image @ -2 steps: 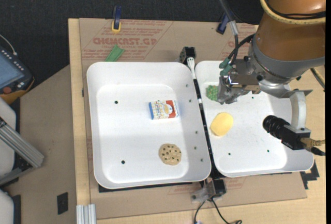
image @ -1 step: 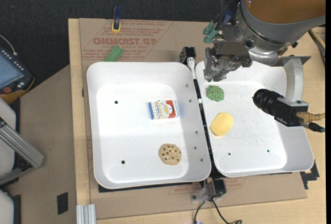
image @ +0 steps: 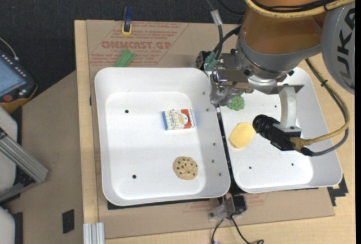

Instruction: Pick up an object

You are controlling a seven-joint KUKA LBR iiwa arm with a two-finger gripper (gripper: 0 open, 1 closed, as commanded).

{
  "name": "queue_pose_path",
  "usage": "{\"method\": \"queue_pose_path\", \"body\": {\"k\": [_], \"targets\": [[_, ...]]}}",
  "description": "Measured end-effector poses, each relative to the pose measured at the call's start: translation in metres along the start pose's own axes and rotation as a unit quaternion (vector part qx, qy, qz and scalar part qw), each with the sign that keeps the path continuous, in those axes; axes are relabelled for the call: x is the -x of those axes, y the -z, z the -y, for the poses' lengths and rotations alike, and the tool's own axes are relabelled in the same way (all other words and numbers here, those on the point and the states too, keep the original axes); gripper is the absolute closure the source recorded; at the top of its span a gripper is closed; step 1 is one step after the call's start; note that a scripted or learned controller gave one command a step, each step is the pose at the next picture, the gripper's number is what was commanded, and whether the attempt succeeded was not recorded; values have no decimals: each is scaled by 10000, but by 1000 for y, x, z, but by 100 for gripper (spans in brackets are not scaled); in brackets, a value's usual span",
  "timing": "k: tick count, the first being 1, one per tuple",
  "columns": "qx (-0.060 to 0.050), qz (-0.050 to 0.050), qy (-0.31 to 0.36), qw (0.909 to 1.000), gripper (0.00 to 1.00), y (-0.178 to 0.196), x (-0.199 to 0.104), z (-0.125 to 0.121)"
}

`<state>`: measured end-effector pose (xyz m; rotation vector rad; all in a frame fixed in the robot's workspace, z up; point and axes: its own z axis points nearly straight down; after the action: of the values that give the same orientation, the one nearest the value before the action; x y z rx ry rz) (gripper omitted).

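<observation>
Camera view, item by item, for your check.

Item 1, candidate objects in the right bin: a small green leafy toy piece, like a plastic broccoli floret (image: pixel 236 103), lies near the bin's inner wall at the upper left of that bin. A pale yellow rounded plastic piece (image: pixel 242 135) lies just below it, apart from it, close to the same wall.

Item 2, candidate objects in the left bin: a small flat carton with blue, white and orange print (image: pixel 178 119) lies near the middle, and a round tan cookie with dark chips (image: pixel 185 168) lies below it toward the near edge. The two are well apart.

Item 3, tool: the two-finger gripper (image: pixel 224 92) sits low over the seam between the bins, just beside the green piece. Its metal parts and cabling hide the tips, so you cannot tell from this view whether it is spread or closed, and nothing can be seen held in it.

Item 4, carriers: the right shallow white plastic bin (image: pixel 316 172) and the left shallow white plastic bin (image: pixel 107 124) stand side by side, touching along their inner walls, on a brown cardboard sheet (image: pixel 141 40).

Item 5, arm: the grey and orange robot arm (image: pixel 293 6) overhangs the upper part of the right bin; a black cylindrical fitting (image: pixel 275 132) on it hangs near the yellow piece.

Judgement: the step in hand looks like the descent or grasp attempt on the green piece. Nothing is yet shown secured. Next you need a confirmed closure on the piece, then a straight lift clear of the bin wall.
</observation>
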<state>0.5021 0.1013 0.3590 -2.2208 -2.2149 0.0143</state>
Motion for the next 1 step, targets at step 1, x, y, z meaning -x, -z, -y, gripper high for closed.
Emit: {"method": "queue_pose_path", "body": {"k": [1], "targets": [[29,-17,37,10000,100,-6,-45,24]]}}
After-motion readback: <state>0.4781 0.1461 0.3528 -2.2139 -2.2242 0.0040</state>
